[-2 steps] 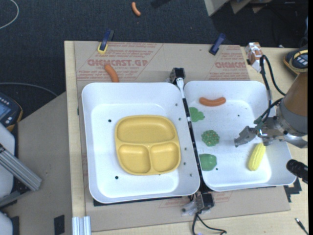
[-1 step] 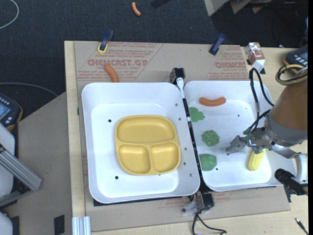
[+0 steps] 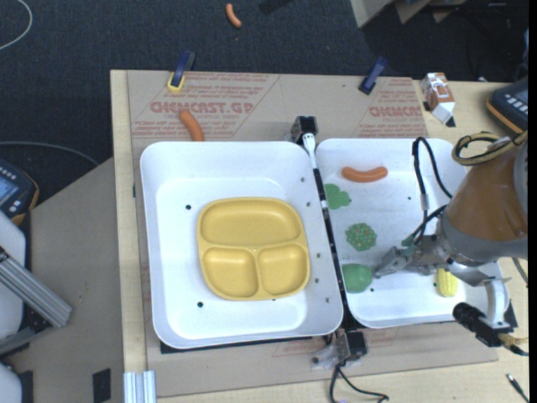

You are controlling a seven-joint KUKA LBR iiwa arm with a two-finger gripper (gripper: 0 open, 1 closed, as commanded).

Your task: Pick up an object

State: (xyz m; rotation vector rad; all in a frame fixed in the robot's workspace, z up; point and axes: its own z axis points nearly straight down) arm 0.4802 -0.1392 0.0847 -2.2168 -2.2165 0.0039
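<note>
Where jaws reach — green fruit (image 3: 357, 278) beside.

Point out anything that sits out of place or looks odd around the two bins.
Two toy sausages lie outside the bins: one orange sausage on the cardboard behind the left bin, another on the dark floor beyond the bench. A third sausage lies inside the right bin. Nothing looks spilled or broken.
</note>
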